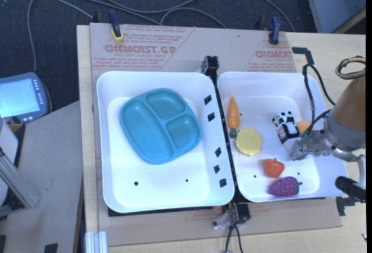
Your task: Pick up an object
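Observation:
The right bin (256, 86) holds an orange carrot (232, 112), a yellow round piece (249, 141), a red tomato-like piece (273, 167), purple grapes (283, 186) and a small black-and-white toy (285, 125) with an orange piece (303, 127) beside it. My gripper (299, 150) is low at the bin's right side, just right of the black-and-white toy and above the grapes. Nothing shows between its fingers.
The left bin (116, 188) holds a blue divided plate (161, 125). Black clips run along the divider between the bins (216, 129). Cables drape over the right bin's far corner (311, 77). A screen device (20, 98) sits off the bench at left.

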Robot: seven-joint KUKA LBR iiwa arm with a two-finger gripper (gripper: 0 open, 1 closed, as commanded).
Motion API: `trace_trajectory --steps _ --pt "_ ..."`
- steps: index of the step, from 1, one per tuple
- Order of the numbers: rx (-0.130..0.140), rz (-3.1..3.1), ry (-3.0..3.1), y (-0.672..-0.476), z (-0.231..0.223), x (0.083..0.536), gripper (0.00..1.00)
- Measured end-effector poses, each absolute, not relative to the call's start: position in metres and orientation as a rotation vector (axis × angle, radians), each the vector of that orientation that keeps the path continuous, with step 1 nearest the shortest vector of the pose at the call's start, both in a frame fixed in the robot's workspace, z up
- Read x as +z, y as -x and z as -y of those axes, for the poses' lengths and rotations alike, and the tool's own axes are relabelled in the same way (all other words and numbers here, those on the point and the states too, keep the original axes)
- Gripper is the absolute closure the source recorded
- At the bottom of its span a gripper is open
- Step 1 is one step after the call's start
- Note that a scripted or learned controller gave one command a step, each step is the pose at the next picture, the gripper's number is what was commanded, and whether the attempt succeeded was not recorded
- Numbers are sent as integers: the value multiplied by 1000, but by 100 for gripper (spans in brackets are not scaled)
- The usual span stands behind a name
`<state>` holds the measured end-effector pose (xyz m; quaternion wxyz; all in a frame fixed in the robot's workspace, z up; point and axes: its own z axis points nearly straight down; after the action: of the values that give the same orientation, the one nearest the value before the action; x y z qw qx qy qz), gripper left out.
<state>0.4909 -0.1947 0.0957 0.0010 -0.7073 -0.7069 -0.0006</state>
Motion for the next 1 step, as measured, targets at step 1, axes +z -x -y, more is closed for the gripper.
trace_trajectory --steps 1 --pt "-3 2225 2223 -494 196 139 100"
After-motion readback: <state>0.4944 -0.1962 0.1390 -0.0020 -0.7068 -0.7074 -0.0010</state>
